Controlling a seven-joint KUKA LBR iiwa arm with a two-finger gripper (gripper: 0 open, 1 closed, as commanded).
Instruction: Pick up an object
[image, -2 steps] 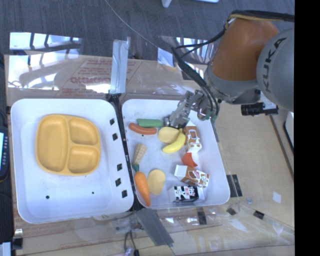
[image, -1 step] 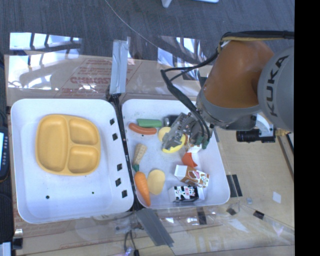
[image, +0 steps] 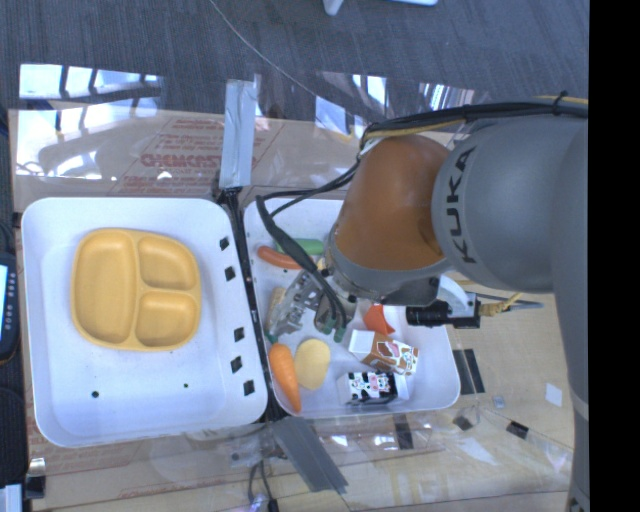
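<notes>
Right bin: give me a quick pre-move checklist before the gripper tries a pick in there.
1. Gripper is over the right bin: ok.
2. Nothing seen between its fingers: ok.
3. Finger opening: cannot tell, metal parts blur together.
4. Nearest targets, carrot and pale yellow piece, lie uncovered just below the gripper: ok.
5. Carrot lies against the bin's left wall, tight for a finger: not ok.
6. Yellow divided tray sits alone in the left bin, out of the way: ok.
</notes>
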